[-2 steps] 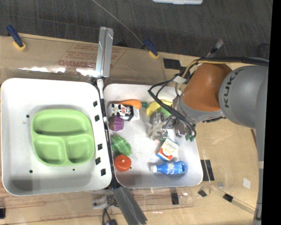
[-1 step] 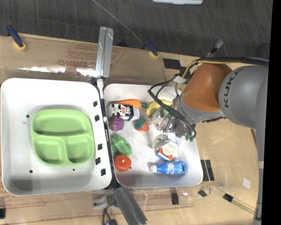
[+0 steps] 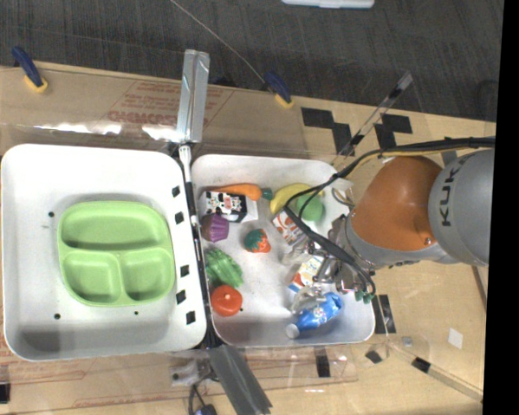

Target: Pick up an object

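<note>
Gripper (image 3: pixel 324 271) sits low over the right side of the right bin (image 3: pixel 262 331), in the clutter there; can't tell how far it's spread or whether it has anything, cables and the wrist block my look. Arm (image 3: pixel 402 210) comes in over that bin's right rim. Nearest candidates: blue crumpled bag (image 3: pixel 319 311) by the bin's front right corner, just beside the tool, and a small white-and-orange packet (image 3: pixel 307 267) right under it. Further left I see a tomato (image 3: pixel 226 300) at the front left corner, a green leafy toy (image 3: pixel 223 267) above it, a purple piece (image 3: pixel 215 229), a strawberry-like thing (image 3: pixel 257 240) mid-bin, a carrot (image 3: pixel 240 192) and a banana (image 3: pixel 290 195) along the back edge. Left bin (image 3: pixel 28 320) holds a green tray (image 3: pixel 114 251). My read: grasp attempt under way on the blue bag or packet. To do it well I'd center over one item only, go down straight, close firmly, and lift slowly since the bag looks slippery and soft.
</note>
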Robot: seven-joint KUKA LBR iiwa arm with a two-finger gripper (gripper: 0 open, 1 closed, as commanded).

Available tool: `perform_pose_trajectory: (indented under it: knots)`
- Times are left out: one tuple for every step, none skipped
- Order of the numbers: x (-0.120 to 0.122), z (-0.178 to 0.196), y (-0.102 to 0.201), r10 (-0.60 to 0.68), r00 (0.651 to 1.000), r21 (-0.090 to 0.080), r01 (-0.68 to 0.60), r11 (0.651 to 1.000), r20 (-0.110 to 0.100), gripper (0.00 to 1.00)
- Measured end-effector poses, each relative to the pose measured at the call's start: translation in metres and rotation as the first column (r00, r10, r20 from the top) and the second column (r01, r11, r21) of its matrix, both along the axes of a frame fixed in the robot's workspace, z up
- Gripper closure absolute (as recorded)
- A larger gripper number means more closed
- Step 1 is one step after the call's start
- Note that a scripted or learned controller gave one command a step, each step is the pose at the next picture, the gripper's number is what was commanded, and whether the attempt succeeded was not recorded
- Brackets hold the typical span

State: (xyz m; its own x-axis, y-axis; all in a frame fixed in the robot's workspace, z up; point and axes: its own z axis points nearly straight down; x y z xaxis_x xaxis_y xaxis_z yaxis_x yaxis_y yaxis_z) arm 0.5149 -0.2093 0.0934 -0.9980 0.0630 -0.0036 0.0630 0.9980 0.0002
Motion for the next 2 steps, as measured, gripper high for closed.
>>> perform_pose_trajectory:
  knots:
    - [0.046,-0.001,0.096,-0.013,1.000,0.004,0.013,1.000,-0.002,0.00]
    - [0.040,-0.002,0.118,0.021,1.000,0.000,-0.021,1.000,-0.005,0.00]
